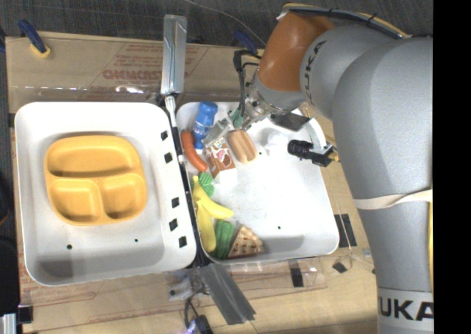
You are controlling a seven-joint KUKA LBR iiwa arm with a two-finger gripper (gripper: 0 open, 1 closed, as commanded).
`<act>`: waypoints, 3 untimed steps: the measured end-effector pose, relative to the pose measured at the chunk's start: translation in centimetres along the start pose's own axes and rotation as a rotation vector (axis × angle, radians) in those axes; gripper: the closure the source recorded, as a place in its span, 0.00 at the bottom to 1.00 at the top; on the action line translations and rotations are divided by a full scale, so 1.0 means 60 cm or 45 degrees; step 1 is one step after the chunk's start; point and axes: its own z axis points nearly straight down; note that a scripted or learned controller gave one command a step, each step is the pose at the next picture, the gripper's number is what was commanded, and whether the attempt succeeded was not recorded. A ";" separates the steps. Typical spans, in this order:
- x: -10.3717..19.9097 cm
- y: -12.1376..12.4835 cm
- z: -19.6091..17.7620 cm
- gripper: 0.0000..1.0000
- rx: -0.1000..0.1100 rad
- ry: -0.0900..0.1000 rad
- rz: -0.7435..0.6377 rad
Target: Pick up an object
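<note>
Because the toys lie crowded along the right bin's (316, 207) left wall, the tool (237, 121) reaches low over the top of that pile beside a brown roll (242, 146), though whether it grips anything I cannot tell.
</note>
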 end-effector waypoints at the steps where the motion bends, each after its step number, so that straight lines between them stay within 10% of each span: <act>1: 0.046 0.022 -0.135 0.00 0.012 0.007 -0.049; 2: 0.064 -0.086 0.036 0.00 0.016 0.014 -0.495; 3: 0.049 -0.027 0.036 0.00 0.017 0.010 -0.294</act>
